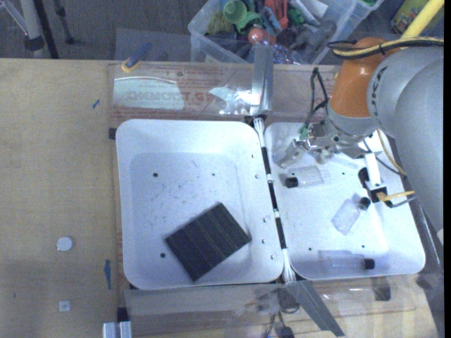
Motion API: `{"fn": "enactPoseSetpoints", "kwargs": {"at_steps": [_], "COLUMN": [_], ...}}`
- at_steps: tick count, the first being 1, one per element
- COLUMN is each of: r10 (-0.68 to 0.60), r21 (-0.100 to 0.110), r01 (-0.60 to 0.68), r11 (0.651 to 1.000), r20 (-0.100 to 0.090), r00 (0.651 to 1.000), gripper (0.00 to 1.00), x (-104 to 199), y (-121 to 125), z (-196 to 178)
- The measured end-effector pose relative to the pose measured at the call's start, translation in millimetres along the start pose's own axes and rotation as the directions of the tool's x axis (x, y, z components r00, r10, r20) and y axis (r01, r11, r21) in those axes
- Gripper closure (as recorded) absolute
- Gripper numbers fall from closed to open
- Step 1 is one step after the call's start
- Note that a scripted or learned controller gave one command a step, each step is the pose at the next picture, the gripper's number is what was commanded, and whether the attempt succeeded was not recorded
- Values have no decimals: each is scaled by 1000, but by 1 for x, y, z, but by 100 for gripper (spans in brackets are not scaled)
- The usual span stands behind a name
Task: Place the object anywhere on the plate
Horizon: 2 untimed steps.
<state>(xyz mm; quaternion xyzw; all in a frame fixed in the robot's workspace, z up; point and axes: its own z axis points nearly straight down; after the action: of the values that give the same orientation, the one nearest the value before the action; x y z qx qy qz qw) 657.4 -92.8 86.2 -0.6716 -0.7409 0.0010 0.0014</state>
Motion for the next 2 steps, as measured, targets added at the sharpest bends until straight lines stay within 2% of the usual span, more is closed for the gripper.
{"fn": "enactPoseSetpoints", "kwargs": {"at_steps": [1, 2], "r10": [0, -57], "r21": [0, -5], "r01": [0, 57], "r11": [1000, 998], "r20": [0, -8], "r00": [1000, 998], "gripper": [0, 0], "x": [0, 87], "y": [0, 4], "z": [0, -58]}}
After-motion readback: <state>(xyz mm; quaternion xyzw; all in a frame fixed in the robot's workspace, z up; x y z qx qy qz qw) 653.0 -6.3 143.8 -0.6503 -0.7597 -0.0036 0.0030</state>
